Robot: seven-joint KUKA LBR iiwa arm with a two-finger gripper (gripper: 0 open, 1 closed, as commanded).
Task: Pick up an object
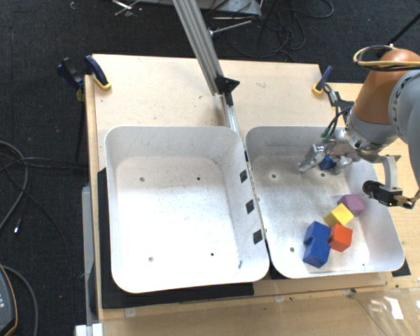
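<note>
My gripper (323, 161) is low over the far part of the right bin (283, 145), reaching in from the right. A small blue object (327, 163) shows between its metal fingers, which are closed on it. Most of that object is hidden by the gripper. Nearer the front right of the same bin lie a purple block (352, 204), a yellow block (341, 215), an orange block (341, 238) and two blue blocks (317, 242) touching each other.
The left bin (126, 152) sits beside the right one, their rims meeting at the middle. A slanted metal rail (199, 40) crosses the bench at the back. Clamps stand on the bench's far corners (98, 72).
</note>
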